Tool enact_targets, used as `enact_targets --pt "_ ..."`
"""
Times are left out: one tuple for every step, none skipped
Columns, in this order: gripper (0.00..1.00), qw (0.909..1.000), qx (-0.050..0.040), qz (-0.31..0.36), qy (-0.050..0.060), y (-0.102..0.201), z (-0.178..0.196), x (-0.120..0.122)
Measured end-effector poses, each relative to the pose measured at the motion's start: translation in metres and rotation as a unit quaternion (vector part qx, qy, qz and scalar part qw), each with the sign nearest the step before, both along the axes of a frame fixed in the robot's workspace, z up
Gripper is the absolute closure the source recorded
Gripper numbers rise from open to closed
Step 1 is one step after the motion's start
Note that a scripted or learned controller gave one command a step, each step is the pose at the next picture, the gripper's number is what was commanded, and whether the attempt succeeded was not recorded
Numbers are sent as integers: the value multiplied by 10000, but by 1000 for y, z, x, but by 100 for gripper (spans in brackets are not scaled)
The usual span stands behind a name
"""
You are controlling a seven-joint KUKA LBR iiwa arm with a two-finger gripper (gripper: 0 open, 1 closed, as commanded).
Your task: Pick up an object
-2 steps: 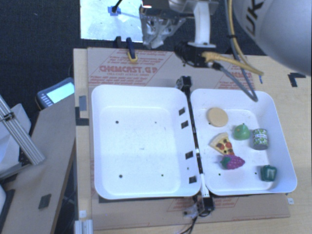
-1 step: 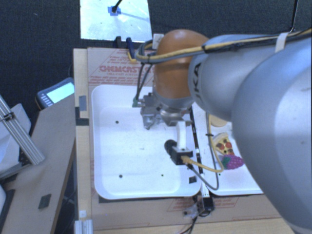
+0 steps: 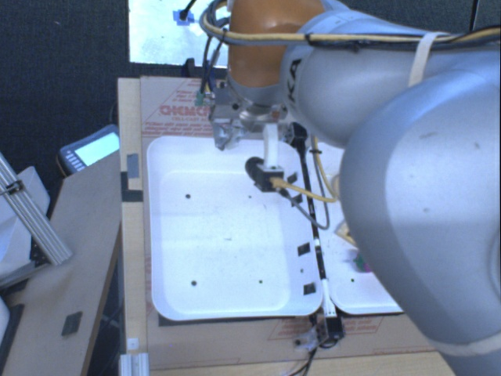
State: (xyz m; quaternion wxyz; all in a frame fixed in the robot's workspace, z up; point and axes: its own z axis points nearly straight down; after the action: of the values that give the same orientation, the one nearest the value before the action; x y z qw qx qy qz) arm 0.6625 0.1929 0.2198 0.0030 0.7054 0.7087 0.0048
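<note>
Gripper sits over far edge of L bin, w/ open or closed state impossible to tell. Small greenish object lies in R bin, partly hidden by arm. Bins on desk.

1. A robotics lab or test cell: a big grey industrial arm reaches over the tabletop.
2. A shallow white bin and a second bin sit on printed cardboard.
3. Aluminium framing, a loose black cable and a dark backdrop surround them.
</note>
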Motion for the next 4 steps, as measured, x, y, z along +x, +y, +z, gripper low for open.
enact_targets --pt "100 10000 14 10 -6 31 94 6" --pt "100 10000 15 7 -22 42 206 7" --pt "100 9999 -23 -22 100 19 139 -71" --pt "100 10000 19 8 -39 42 280 -21"
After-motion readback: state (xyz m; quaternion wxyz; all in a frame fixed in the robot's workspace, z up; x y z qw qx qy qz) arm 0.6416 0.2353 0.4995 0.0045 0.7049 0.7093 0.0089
